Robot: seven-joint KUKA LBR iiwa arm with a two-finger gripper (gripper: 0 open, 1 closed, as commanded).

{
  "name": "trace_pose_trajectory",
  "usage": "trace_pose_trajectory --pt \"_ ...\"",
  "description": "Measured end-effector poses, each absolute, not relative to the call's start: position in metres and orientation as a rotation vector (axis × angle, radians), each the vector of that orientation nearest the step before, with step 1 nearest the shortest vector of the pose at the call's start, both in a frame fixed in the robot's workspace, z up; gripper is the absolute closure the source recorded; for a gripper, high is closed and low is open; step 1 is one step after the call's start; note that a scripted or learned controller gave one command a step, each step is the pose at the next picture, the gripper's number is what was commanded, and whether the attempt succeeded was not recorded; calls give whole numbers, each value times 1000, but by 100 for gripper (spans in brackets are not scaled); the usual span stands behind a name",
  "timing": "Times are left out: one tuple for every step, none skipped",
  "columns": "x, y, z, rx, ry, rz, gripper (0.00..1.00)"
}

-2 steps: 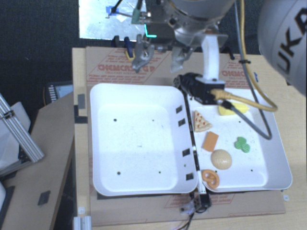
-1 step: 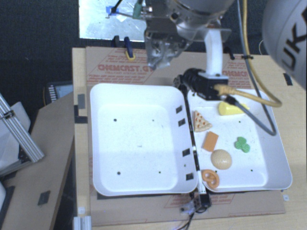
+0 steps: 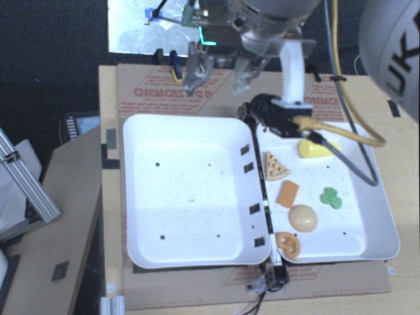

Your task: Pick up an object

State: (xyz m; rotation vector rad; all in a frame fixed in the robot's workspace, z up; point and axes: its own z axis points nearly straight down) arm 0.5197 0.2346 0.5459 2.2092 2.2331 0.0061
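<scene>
The two bins point(image 3: 190, 195) look like smooth white plastic with a slight gloss; the board point(image 3: 164, 87) under them seems matt brown cardboard with red print; the pincer point(image 3: 216, 77) shows shiny bare metal; the yellow piece point(image 3: 315, 149) looks like glossy plastic.

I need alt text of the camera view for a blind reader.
A robot arm's open claw hangs above the bench behind two white bins, gripping nothing. The right bin holds a pizza slice, orange block, yellow piece, green piece, round bun and pretzel.
</scene>
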Motion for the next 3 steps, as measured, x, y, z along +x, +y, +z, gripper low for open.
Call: trace_pose_trajectory --pt "520 235 557 2203 2238 11 100" --pt "640 205 531 2225 2216 -2 100" --pt "579 140 462 2229 2220 -12 100"
